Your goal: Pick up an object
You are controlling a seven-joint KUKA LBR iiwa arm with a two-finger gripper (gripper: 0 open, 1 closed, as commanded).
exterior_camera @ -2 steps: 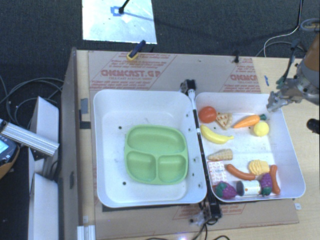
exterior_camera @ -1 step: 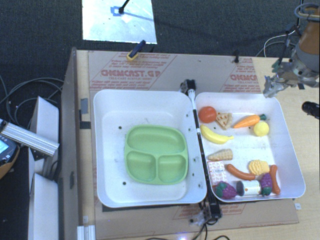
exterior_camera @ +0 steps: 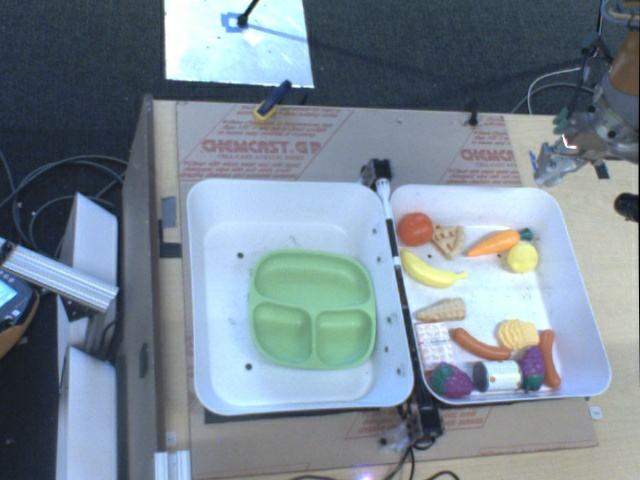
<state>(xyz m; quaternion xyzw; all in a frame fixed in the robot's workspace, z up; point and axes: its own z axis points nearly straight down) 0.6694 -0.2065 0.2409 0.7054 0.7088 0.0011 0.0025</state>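
Note:
The right bin (exterior_camera: 570, 268) holds several toy foods: a red tomato (exterior_camera: 415, 228), an orange carrot (exterior_camera: 493, 242), a lemon (exterior_camera: 522, 258), a banana (exterior_camera: 430, 271), a sausage (exterior_camera: 480, 345) and purple grapes (exterior_camera: 452, 380). My gripper (exterior_camera: 568, 161) hangs above the bench beyond the right bin's far right corner, clear of all the objects. It is open, with nothing between its fingers.
The left bin (exterior_camera: 220, 218) holds a green divided plate (exterior_camera: 313, 308). A black divider clip (exterior_camera: 378, 174) sits where the bins meet at the far edge. A waffle piece (exterior_camera: 448, 238), a small bottle (exterior_camera: 497, 375) and an eggplant (exterior_camera: 548, 353) also lie in the right bin.

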